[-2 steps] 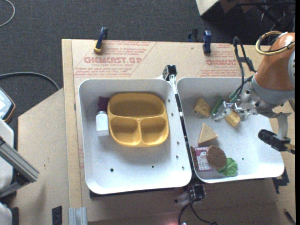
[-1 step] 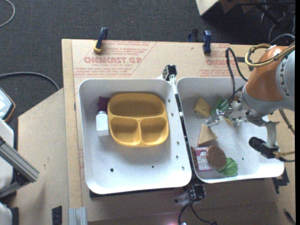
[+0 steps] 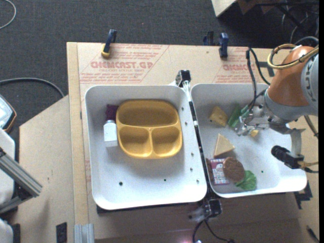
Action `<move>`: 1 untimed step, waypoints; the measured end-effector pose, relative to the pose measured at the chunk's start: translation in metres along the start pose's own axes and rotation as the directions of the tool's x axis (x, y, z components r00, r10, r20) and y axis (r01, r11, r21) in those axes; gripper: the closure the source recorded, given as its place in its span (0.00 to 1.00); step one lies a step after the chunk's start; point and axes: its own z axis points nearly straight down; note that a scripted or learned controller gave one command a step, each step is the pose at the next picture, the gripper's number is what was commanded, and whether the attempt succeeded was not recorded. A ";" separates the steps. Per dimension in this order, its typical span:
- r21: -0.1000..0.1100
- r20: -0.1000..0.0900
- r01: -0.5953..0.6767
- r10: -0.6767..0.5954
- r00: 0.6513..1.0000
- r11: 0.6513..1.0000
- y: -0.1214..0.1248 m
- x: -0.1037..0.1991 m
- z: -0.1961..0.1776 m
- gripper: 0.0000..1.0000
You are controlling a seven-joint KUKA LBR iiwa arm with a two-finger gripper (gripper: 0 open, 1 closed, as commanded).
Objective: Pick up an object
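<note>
Two white bins side by side. Left bin (image 3: 96, 186) has a yellow tray (image 3: 149, 128), w/ a small white bottle (image 3: 110, 133) just beside its left edge. Right bin (image 3: 263, 178) holds cheese wedges (image 3: 223, 146), a brown patty (image 3: 234, 169), a green leaf (image 3: 247, 181) & a red-labelled packet (image 3: 217, 170). Gripper (image 3: 246, 126) is low in the right bin's upper part, next to a green piece (image 3: 234, 117), maybe touching it. Can't tell its grip state; too blurred.
</note>
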 end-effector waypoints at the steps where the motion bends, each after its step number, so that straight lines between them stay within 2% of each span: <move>1: -0.003 0.001 0.001 -0.001 1.000 1.000 -0.006 0.000 -0.046 1.00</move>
